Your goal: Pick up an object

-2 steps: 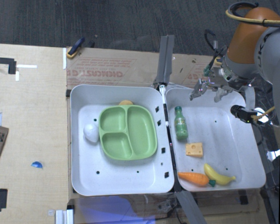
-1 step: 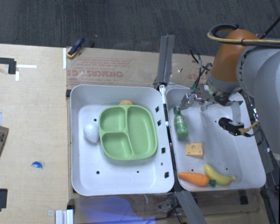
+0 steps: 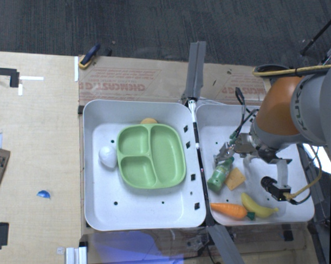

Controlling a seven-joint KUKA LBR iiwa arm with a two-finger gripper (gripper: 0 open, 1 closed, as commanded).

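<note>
A carrot (image 3: 228, 210) and banana (image 3: 259, 206) lie nearest in the right bin (image 3: 298, 217). Beyond them sit a cheese wedge (image 3: 235, 179) and green bottle (image 3: 220, 175). My gripper (image 3: 225, 154) touches the bottle's top; its grip I cannot tell.

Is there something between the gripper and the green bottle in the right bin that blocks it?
Nothing visible blocks it. The gripper is right at the top end of the green bottle in the right bin. The cheese wedge lies against the bottle's right side, and the carrot and banana lie nearer the bin's front edge.
</note>
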